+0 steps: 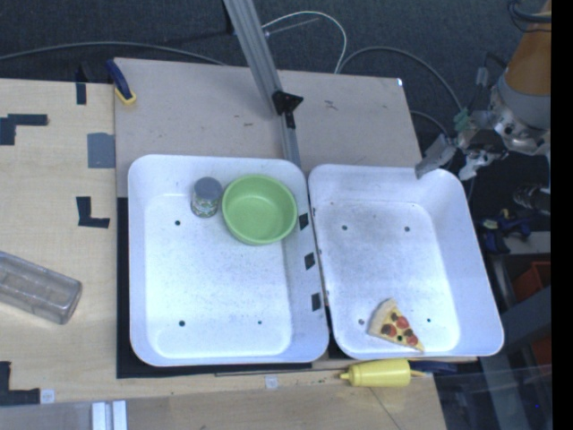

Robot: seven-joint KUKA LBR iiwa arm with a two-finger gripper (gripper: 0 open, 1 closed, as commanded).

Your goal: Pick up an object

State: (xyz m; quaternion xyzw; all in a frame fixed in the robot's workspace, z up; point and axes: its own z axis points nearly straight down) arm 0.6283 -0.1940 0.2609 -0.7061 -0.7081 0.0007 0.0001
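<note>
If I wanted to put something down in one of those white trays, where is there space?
The left bin is bare across its middle and near half; only its far edge is crowded, with a green bowl beside a small can. The right bin is bare except for a toy pizza slice in its near corner.

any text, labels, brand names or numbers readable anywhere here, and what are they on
No text in this view can be read.
small can, left bin: its label is too blurred to read.
yellow bottle, front of the bench: no lettering shows.
clear plastic container, on the left: no print can be made out.
green bowl and pizza slice: plain, no writing.
</note>
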